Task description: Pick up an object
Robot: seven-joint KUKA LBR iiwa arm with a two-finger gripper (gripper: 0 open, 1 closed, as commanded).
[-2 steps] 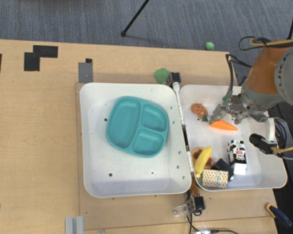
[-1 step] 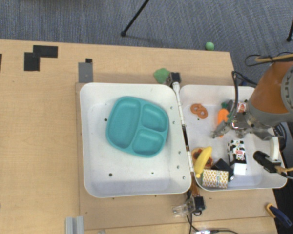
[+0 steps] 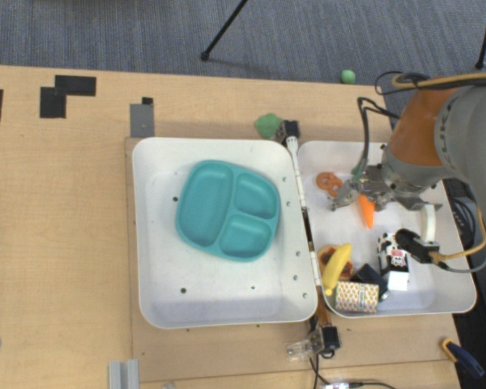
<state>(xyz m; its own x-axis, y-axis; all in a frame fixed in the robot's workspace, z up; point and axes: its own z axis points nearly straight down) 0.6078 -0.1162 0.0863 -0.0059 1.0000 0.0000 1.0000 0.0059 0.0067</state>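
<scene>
The claw (image 3: pixel 358 193) is hovering directly over the small orange carrot-shaped toy (image 3: pixel 366 210), whose long axis is running near-vertically in view; I cannot tell its state.

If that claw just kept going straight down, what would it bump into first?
Probably the orange carrot-like toy, lying right under the gripper in the right bin. Depth is hard to judge from above.

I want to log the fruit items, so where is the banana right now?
In the camera view the banana lies in the right bin, near its left wall and front edge, just above the patterned box and below the orange carrot.
</scene>
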